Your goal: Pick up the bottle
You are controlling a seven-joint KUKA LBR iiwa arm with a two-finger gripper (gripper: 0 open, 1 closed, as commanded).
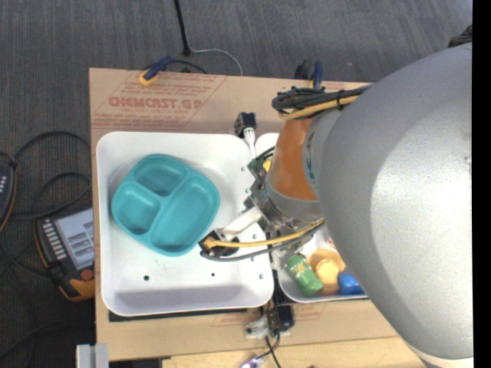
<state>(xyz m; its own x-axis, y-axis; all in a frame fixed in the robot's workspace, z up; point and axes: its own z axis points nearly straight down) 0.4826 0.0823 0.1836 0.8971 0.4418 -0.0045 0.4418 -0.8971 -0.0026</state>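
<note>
Green plastic bottle [304,275] lies in the right white bin [295,294], lower centre-right of frame, beside a yellow toy [328,270] and blue piece [349,284]. Claw hidden under grey arm [399,205] directly above; state undeterminable. Teal divided plate [165,203] occupies left bin [184,294].

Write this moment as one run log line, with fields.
arm: over right bin | bottle: green, lying in right bin, not held | teal plate: left bin

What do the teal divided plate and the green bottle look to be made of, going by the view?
The teal divided plate looks like moulded plastic: uniform colour, soft rounded compartment walls, a dull satin sheen. The green bottle also looks plastic, smoother and glossier, with small highlights on its side; the arm covers part of it, so this is less sure.
</note>
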